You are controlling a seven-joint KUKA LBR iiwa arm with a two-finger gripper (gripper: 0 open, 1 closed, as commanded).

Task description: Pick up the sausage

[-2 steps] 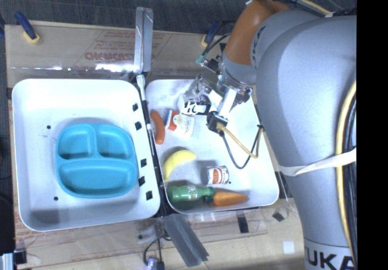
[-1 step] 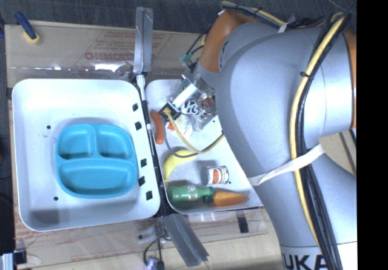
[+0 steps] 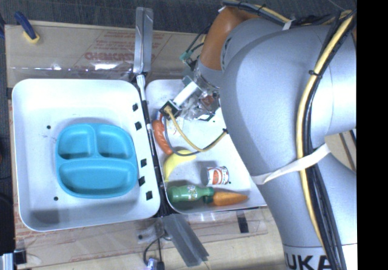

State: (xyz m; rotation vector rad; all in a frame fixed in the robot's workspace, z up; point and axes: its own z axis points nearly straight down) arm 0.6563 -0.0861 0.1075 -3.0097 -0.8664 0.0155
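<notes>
The sausage [image 3: 159,136] is a reddish-orange link lying along the left wall of the right bin [image 3: 159,90], partly crossed by a yellow cable. My gripper [image 3: 202,105] hangs low over the upper part of that bin, up and to the right of the sausage, and apart from it. The grey arm covers much of the bin's right side.
A yellow banana [image 3: 176,159] lies just below the sausage. Further down are a small can [image 3: 217,176], a green bottle [image 3: 188,194] and a carrot [image 3: 230,198]. The left bin [image 3: 30,141] holds a blue divided tray [image 3: 96,160].
</notes>
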